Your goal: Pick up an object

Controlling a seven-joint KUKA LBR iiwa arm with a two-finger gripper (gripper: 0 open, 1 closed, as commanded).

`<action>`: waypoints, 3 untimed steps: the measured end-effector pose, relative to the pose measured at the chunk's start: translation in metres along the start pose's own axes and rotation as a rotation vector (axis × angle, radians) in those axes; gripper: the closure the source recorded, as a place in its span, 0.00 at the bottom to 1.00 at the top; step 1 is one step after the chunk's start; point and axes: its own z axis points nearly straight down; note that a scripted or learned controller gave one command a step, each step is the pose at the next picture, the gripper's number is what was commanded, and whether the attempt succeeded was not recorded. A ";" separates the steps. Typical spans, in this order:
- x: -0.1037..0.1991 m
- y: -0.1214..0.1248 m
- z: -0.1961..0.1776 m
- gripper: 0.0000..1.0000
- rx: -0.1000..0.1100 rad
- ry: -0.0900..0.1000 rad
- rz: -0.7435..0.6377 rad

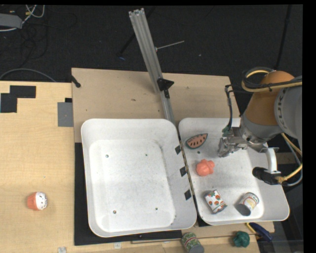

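Wooden bench [123, 94] on seemingly dark floor [74, 34], cables [29, 12].

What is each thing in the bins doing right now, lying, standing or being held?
Watermelon slice: lying flat in the right bin, untouched.
Pink lump: resting on the bin floor, not held.
Spotted can: tipped on its side.
Tin: on its side, open end towards the camera.
Tool: over the right bin, holding nothing.

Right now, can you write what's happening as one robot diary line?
gripper: above right bin, nothing held | nearest: watermelon slice, pink lump | pick: not yet done
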 end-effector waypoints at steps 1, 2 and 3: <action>-0.004 0.004 -0.063 1.00 -0.007 -0.002 -0.003; -0.011 -0.001 -0.112 1.00 -0.007 -0.002 -0.001; -0.012 -0.001 -0.138 1.00 -0.005 -0.001 -0.004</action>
